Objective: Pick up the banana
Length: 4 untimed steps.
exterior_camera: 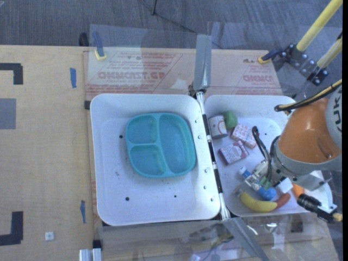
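My gripper hovers over the right bin; can't tell its state. Banana lies just nearer than it, by the near rim, long axis left-right.

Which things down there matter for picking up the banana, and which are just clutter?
Belongs to the job:
banana, near front edge of right bin
gripper, low just above the banana

Just lying about:
teal divided plate in left bin
small can
green item
pink packets
blue item beside the banana
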Each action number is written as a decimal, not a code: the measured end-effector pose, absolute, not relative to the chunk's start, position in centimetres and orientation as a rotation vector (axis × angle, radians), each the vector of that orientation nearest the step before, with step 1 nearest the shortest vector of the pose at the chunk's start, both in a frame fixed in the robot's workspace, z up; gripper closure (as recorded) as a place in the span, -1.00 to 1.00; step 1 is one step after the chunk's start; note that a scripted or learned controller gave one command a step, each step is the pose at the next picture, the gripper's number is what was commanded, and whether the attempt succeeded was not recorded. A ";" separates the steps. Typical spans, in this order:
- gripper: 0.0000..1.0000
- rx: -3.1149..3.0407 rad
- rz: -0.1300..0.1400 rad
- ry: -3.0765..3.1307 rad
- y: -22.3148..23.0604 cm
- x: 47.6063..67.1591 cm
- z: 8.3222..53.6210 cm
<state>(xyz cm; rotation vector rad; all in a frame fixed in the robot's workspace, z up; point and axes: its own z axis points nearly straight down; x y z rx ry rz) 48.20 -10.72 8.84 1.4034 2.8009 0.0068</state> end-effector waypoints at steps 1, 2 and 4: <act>1.00 1.405 0.011 2.781 -11.1 48.6 10.1; 1.00 1.786 0.001 2.582 -1.3 48.0 18.4; 1.00 2.038 0.000 2.390 13.3 57.6 24.3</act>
